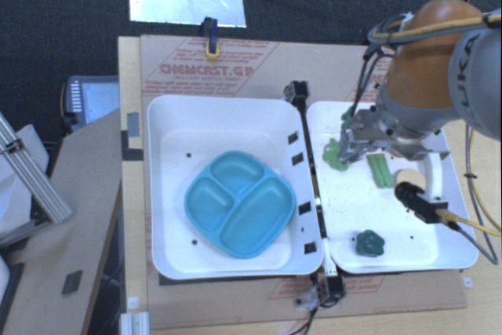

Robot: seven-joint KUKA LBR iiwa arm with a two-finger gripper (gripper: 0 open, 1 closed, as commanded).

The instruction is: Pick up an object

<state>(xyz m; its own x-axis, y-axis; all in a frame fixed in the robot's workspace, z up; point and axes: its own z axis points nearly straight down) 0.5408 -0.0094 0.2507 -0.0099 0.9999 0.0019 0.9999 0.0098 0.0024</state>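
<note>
Arm (439,67): you are seeing it reaching in from the right, hanging over the upper part of the right bin (439,251).
Gripper (354,143): it is sitting low over the right bin's upper left; you cannot tell its state, since the wrist is hiding it.
Green lump (336,155): it is lying just beside the gripper, near the bin's left wall; contact unclear.
Green strip (380,169): it is lying just right of the lump, partly under the arm.
Teal object (369,243): it is resting near the right bin's front edge, well apart from the gripper.
Plate (240,202): you are looking at a blue divided plate lying flat in the left bin (169,137).
Desk (129,82): it is carrying both bins side by side.
</note>
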